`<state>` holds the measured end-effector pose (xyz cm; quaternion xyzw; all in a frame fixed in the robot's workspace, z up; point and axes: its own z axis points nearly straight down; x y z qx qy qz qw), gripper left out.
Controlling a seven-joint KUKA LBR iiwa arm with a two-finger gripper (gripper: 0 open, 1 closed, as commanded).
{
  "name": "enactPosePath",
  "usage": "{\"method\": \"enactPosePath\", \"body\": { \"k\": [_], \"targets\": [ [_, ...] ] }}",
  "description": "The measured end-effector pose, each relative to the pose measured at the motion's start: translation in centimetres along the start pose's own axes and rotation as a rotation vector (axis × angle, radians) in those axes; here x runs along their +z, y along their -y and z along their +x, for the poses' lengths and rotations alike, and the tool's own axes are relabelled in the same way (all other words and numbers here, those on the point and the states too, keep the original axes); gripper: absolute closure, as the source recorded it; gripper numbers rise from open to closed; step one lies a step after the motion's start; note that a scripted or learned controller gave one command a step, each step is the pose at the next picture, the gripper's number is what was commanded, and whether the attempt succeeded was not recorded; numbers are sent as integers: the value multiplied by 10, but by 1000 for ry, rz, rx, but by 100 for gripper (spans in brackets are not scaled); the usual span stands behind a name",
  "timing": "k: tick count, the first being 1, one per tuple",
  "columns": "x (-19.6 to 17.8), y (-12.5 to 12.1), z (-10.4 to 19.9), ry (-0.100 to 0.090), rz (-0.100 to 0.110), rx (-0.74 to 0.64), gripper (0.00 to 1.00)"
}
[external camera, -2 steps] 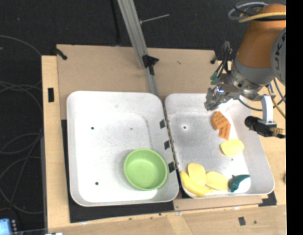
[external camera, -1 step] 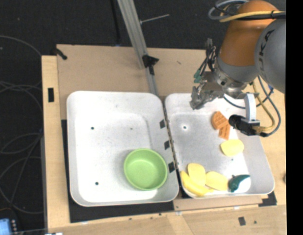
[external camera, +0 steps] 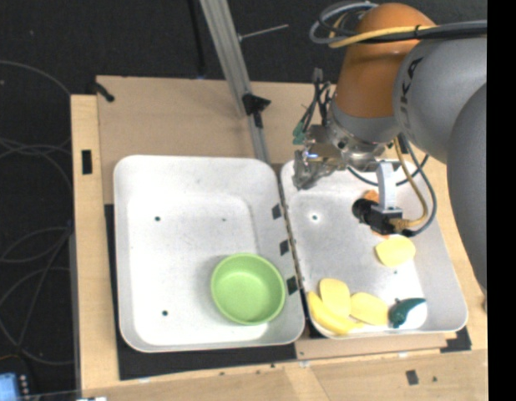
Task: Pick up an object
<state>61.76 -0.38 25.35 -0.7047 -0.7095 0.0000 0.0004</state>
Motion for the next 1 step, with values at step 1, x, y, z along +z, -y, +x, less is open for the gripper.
{"method": "enactPosePath", "body": {
  "k": [1],
  "targets": [
    [-6,10,54,-2,-1,-2,100]
  ]
}}
